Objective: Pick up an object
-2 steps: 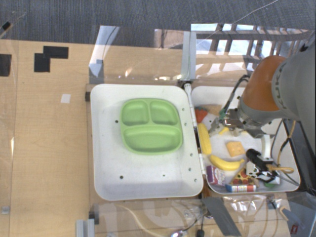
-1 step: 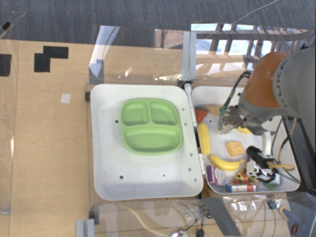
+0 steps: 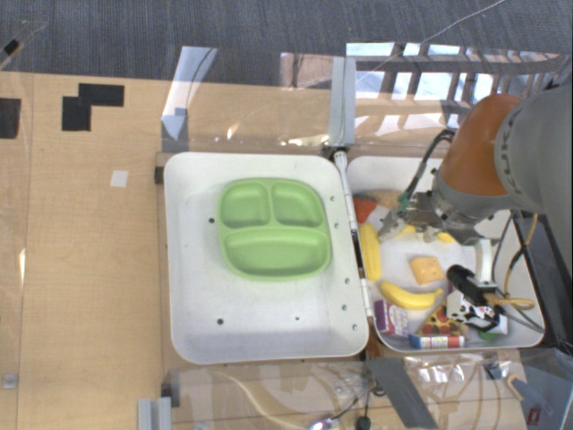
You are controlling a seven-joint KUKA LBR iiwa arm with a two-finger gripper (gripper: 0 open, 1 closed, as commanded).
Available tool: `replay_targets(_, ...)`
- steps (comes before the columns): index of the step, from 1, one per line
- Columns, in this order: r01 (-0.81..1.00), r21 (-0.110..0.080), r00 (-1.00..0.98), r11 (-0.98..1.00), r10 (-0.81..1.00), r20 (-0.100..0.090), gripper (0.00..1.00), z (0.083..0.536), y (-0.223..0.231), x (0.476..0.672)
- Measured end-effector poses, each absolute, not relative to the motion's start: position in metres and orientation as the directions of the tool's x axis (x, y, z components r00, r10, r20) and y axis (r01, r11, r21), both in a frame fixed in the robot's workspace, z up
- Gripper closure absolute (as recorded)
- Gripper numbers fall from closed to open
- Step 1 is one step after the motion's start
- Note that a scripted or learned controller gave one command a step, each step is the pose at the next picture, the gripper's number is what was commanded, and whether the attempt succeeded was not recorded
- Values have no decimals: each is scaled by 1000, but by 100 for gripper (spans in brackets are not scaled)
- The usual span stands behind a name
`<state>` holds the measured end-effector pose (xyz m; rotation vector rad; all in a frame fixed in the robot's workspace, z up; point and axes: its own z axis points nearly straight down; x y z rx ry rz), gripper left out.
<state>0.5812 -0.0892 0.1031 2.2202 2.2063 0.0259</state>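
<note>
Camera view: the tool [image 3: 414, 215] hangs low in the right bin [image 3: 535, 334]; its grip cannot be told. Just below it lie a cracker [image 3: 426, 270] and banana [image 3: 407, 296]; left, a green plate [image 3: 273, 229].

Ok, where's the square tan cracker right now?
In the right bin, the square tan cracker lies just above the yellow banana, below the gripper.

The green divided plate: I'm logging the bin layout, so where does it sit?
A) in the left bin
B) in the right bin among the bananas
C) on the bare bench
A: the green divided plate lies flat inside the left bin, apart from the right bin's clutter.
</note>
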Motion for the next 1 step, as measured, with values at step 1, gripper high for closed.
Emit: replay_targets(1,994,14,-113,113,994,-2,0,89,-135,635)
